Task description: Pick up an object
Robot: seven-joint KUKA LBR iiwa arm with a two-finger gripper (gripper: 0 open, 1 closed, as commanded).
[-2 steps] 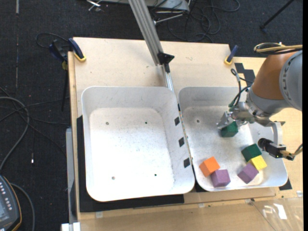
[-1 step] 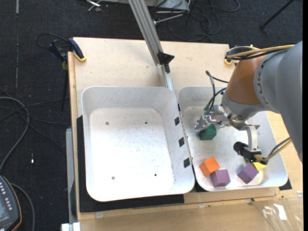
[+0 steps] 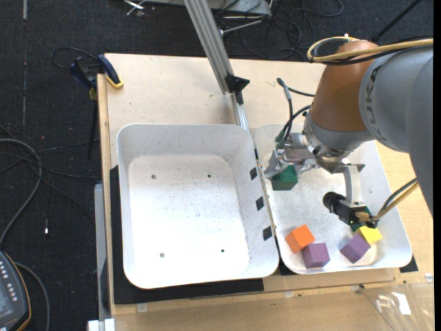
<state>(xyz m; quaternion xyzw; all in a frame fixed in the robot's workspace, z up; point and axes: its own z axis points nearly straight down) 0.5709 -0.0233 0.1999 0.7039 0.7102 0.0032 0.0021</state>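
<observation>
Gripper [image 3: 284, 167] low in the right bin [image 3: 313, 209], by that bin's left wall, about halfway along it. Green block [image 3: 284, 179] directly under the tip, touching it or nearly so. Clamped on the block or just resting over it: cannot tell from where I stand, the wrist housing covers the join. Arm [image 3: 372, 88] comes in over the bin's far right corner, its orange band above the bin's far half.

The block is the likely target. Looks like a small foam or painted wood piece: light, stiff enough to take a squeeze, matte faces that should not slip much. It sits a bit skewed to the bin's wall. Best hold, I'd say, is across two opposite flat faces, at mid-height; a corner-to-corner pinch would probably twist it out. The wall close by leaves little room on that side.

Others, all near the bin's front edge: orange cube [image 3: 300, 238], purple cube [image 3: 316, 254] touching it on the front side, other purple cube [image 3: 355, 248] toward the bin's front right corner, yellow cube [image 3: 370, 234] just behind that one.

Left bin [image 3: 186, 198] abuts the right bin's left wall.
</observation>
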